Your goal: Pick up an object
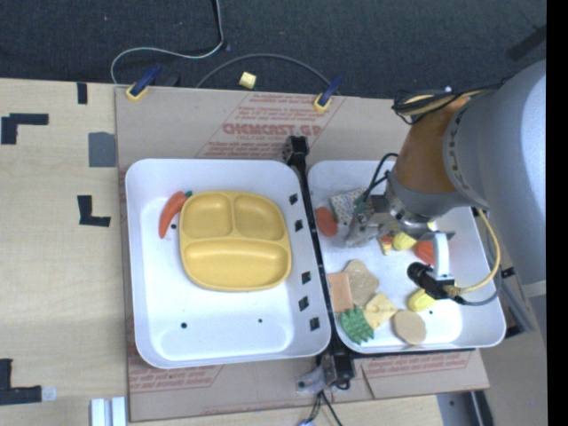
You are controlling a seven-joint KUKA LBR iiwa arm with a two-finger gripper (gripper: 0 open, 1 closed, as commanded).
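My gripper [362, 226] is down in the upper left part of the right bin [475, 331], under the orange-banded wrist [426, 153]. It sits among several toy food pieces: a grey piece [343, 207] just to its upper left, a red round piece [327, 224] to its left, and a small yellow piece [404, 240] to its right. The wrist hides whatever lies directly below it. Lower in the bin lie a tan slice [361, 280], a salmon block [339, 291], a green piece [356, 325], a yellow wedge [382, 309] and a round tan biscuit [409, 327].
The left bin [151, 327] holds a yellow divided plate [235, 240] and an orange carrot-shaped toy [170, 211] by its left wall. A black divider [311, 264] runs between the bins. A yellow cable [479, 282] loops over the right bin's right side.
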